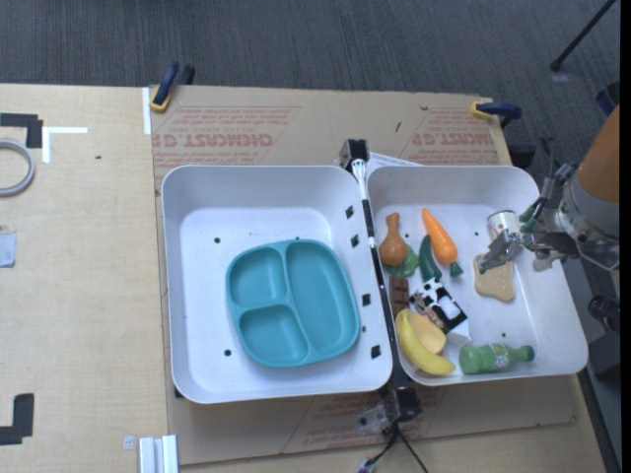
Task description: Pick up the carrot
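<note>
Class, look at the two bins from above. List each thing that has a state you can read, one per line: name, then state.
carrot: lying flat in the right bin, not held
pincer: low over the toast slice, apart from the carrot
green bottle: on its side
banana: lying flat, peel closed
teal divided plate: flat in the left bin
toast slice: lying flat

Floor's dark grey carpet (pixel 325 28) along the top. The worktop (pixel 79 313) is pale wood with black tape marks (pixel 22 129), and a brown cardboard sheet (pixel 256 136) is clamped onto it with blue-and-yellow clamps (pixel 170 83). Lighting's flat and even.
</note>
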Controlling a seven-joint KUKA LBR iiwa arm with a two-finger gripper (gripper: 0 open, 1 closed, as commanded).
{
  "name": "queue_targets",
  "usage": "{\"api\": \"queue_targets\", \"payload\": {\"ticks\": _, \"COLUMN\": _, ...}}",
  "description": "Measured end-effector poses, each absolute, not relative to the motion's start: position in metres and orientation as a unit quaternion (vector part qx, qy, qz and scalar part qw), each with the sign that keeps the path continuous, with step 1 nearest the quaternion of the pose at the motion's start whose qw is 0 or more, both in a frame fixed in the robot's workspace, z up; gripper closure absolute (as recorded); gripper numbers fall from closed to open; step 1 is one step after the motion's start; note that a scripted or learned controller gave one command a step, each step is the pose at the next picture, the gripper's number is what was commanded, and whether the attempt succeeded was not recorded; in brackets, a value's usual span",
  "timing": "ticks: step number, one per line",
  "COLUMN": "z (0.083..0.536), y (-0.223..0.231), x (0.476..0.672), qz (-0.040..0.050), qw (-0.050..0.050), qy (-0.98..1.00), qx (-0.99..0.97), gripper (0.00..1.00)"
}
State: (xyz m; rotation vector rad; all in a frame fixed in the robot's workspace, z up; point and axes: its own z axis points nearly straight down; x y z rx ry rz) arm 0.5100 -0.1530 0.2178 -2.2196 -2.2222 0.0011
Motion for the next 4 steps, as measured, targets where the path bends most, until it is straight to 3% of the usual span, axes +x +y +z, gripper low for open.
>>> {"api": "queue_targets", "payload": {"ticks": 1, "z": 0.092, "y": -0.105, "x": 0.554, "qz": 0.0004, "qw": 0.0, "qy": -0.677, "qx": -0.736, "gripper": 0.0}}
{"api": "queue_targets", "payload": {"ticks": 2, "z": 0.093, "y": -0.136, "x": 0.657, "qz": 0.0002, "qw": 0.0, "qy": -0.583, "qx": -0.812, "gripper": 0.0}}
{"api": "queue_targets", "payload": {"ticks": 3, "z": 0.092, "y": -0.158, "x": 0.603, "qz": -0.0035, "qw": 0.007, "qy": -0.612, "qx": -0.791, "gripper": 0.0}}
{"api": "queue_targets", "payload": {"ticks": 4, "z": 0.102, "y": -0.162, "x": 0.603, "qz": -0.0008, "qw": 0.003, "qy": -0.612, "qx": -0.791, "gripper": 1.0}}
